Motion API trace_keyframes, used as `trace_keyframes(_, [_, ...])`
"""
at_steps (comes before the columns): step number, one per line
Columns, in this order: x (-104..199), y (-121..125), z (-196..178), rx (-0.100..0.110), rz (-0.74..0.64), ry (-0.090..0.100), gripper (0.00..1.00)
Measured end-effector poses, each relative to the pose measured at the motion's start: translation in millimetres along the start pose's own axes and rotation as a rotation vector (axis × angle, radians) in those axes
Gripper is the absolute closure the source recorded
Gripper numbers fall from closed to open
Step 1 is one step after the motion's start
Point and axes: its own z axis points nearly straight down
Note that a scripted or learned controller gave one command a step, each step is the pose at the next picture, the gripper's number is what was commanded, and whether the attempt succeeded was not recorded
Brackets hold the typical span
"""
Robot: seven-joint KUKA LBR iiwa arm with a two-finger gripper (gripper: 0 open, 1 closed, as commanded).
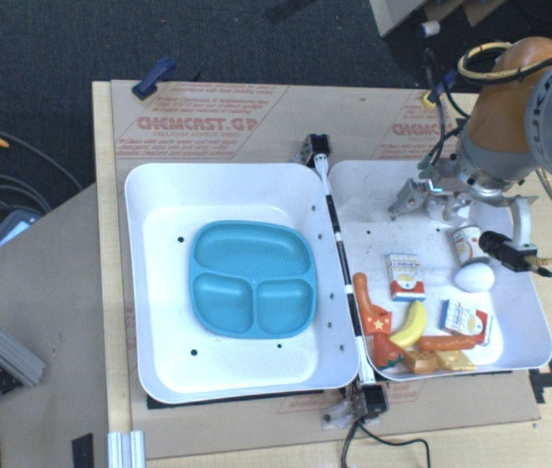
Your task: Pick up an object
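Note:
My gripper [429,203] hangs over the back part of the right bin [539,344], with its fingers spread open and nothing between them. The objects lie nearer the front: a small red-and-white carton [405,274], a banana [412,325], a red chili [368,312], a white egg [473,278], a second carton [465,318], a small can [464,244], a sausage [447,342] and a piece of bread [450,361]. The can and the egg are closest to the gripper, just in front of it and to its right.
The left bin [149,261] holds a blue divided plate [253,278]. A black divider rail [335,242] runs between the two bins. The grey arm with its orange band [515,76] comes in from the upper right, and a black cable [510,250] hangs beside the can.

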Motion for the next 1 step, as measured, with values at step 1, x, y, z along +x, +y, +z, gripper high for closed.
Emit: trace_keyframes(1, [-9.5,21.7,20.9,0.015,0.002,0.005,0.00])
